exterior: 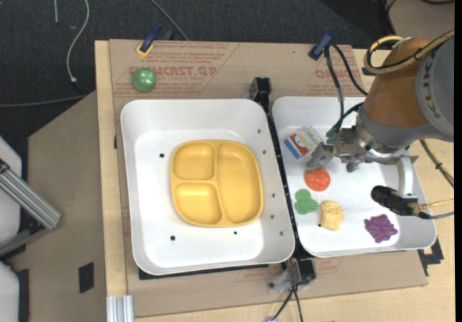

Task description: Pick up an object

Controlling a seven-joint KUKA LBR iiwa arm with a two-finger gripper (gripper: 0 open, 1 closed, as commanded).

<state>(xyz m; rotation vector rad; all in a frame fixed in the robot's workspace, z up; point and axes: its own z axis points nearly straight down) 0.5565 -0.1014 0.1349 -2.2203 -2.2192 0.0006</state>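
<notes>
At the upper left of the frame a green ball (144, 80) sits alone on the cardboard-covered desk (216, 68), outside both bins. Below and right of it, the left bin (144, 125) holds a yellow divided plate (216, 182) lying flat near its middle, with nothing on it. Right of centre, the right bin (303, 241) carries the small things: a white card with red and blue print (302, 144) near its upper left, a red tomato (317, 180) below that, a green piece (306, 203) and a yellow corn cob (331, 214) lower down, and a purple grape bunch (380, 227) toward the lower right corner. The end effector (323, 157) hangs low over this bin, just above the tomato and beside the card, so the tomato looks like the likely target; whether it touches the tomato I cannot tell. Whether its fingers stand apart or together I cannot tell either, since the dark metal blurs together at this slant. By my reading the pick is not yet done: every item lies on the bin floor and nothing is seen lifted. What is left is to close on something and raise it. The tomato is round, glossy, orange-red and small, and would probably roll if nudged off centre
</notes>
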